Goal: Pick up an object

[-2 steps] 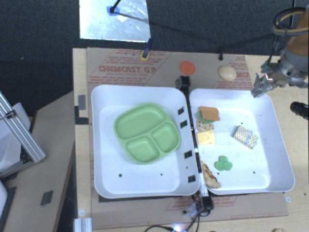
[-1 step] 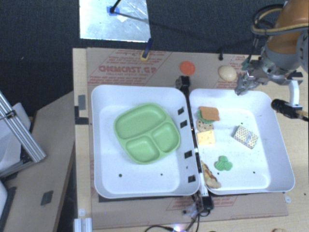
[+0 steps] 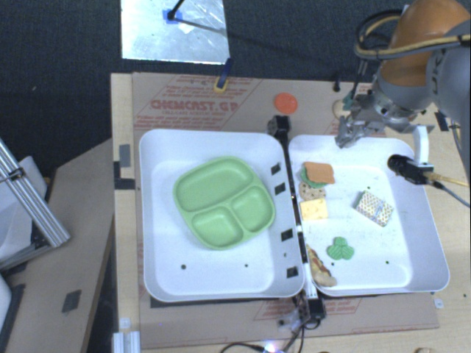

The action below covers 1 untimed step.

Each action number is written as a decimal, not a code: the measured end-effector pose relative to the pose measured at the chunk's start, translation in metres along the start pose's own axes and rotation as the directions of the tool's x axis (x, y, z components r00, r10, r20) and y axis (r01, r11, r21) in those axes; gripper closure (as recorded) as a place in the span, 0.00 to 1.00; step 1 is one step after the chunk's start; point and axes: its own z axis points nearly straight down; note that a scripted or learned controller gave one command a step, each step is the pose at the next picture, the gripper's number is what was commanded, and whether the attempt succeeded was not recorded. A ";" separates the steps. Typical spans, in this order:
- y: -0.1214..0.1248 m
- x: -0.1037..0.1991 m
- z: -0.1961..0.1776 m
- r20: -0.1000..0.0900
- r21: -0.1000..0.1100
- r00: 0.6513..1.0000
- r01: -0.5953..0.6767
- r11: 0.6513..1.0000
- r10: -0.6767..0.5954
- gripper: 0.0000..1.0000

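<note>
Gripper (image 3: 347,137) sits at the upper right of the frame, over the top rim of the right bin (image 3: 383,259), near that bin's upper-left corner. Can't tell from this angle how far open it is or whether it has anything in it. It is well apart from most of the bin contents; the nearest item is the toy sandwich.

Pick candidates, all in the right bin:
- toy sandwich (image 3: 318,173), brown top over green, upper left of the bin
- dotted cracker (image 3: 311,193), just below the sandwich and touching it
- yellow cheese square (image 3: 314,209), just below the cracker
- blue-and-white patterned packet (image 3: 374,207), mid-bin towards the right, lying apart from the others
- green leafy piece (image 3: 340,249), lower middle
- pizza-like slice (image 3: 321,268), lower left, against the divider wall

The left bin (image 3: 151,197) holds a green three-compartment plate (image 3: 224,201), lying flat and rotated slightly.

An orange disc (image 3: 285,104) lies on the printed cardboard sheet (image 3: 191,103) above the bins. A foil sheet (image 3: 175,20) is at top centre-left. The counter (image 3: 77,197) shows at left.
</note>
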 end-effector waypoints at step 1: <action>-0.013 0.045 -0.001 0.000 0.001 1.000 0.000 1.000 0.000 1.00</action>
